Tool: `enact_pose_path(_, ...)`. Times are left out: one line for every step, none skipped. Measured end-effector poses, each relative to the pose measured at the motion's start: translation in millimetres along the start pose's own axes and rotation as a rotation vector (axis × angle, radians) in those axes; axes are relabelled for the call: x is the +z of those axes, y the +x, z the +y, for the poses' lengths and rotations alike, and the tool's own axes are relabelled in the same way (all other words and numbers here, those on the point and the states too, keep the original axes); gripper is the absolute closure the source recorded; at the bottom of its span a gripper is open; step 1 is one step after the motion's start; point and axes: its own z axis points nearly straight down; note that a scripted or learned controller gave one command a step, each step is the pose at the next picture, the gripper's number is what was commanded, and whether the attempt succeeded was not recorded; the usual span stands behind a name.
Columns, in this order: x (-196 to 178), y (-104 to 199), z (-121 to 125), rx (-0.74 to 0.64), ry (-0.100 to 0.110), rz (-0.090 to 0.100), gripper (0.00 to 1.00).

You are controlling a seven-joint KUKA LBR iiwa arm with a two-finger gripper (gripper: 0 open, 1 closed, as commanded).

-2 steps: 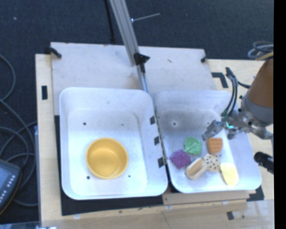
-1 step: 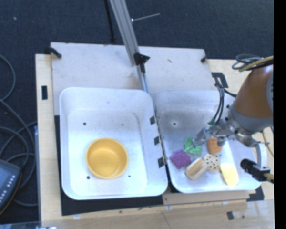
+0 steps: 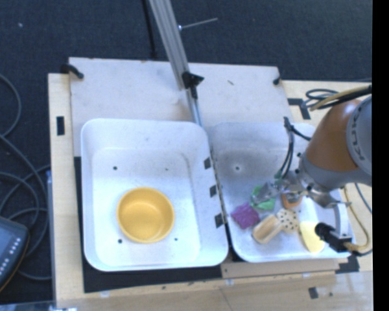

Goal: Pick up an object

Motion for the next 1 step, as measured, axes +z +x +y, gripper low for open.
enact_pose_path(-0.3,-1.3,3.6,0.000,-0.003,0.004,0.00)
